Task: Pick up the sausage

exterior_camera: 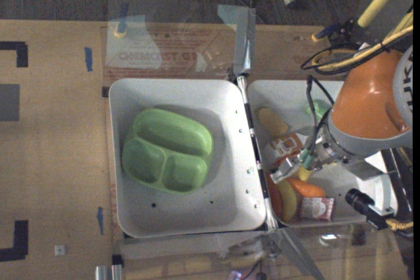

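The gripper (pixel 295 170) sits low in the right bin (pixel 367 175), in the lower right of the frame, hanging from the grey and orange arm (pixel 371 105) that fills the space above and to its right. Whether its fingers are spread or pressed together cannot be told; the tip is small and partly blurred among the toys.

Just beside and below the tip lies a cluster of play food: an orange carrot-like piece (pixel 307 188), a yellowish piece (pixel 287 200), and a reddish-brown strip along the bin's left wall (pixel 273 197) that is probably the sausage, though this is uncertain. A small printed packet (pixel 316 208) lies at the lower edge, a tan potato-shaped item (pixel 272 121) toward the upper left of that bin, and a carton (pixel 287 144) between.

In the left bin (pixel 131 206) rests a green divided tray (pixel 168 149).

Nothing visibly sits between the fingers, so the pick appears not yet done; grasp and lift remain.
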{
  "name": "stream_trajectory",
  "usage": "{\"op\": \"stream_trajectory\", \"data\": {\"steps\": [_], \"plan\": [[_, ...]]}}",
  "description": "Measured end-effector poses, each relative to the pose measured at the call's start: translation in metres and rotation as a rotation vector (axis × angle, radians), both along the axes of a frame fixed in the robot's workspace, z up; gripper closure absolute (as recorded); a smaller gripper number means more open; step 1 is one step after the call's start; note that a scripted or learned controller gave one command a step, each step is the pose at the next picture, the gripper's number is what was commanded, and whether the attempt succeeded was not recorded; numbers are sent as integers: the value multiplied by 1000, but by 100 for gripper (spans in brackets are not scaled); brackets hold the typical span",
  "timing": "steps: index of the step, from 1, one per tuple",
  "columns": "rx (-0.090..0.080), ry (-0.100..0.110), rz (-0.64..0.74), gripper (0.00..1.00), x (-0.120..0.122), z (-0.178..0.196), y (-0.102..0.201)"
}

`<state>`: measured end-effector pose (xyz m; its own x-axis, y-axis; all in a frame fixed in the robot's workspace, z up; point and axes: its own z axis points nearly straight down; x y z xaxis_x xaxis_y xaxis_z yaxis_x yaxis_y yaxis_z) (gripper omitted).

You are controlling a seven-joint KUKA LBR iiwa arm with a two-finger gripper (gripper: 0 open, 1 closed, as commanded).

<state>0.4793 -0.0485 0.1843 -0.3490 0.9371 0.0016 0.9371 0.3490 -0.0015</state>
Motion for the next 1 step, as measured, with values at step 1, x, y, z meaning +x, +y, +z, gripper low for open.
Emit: {"op": "stream_trajectory", "data": {"steps": [1], "plan": [[-3,-4,-305,0,63,-33,-67]]}}
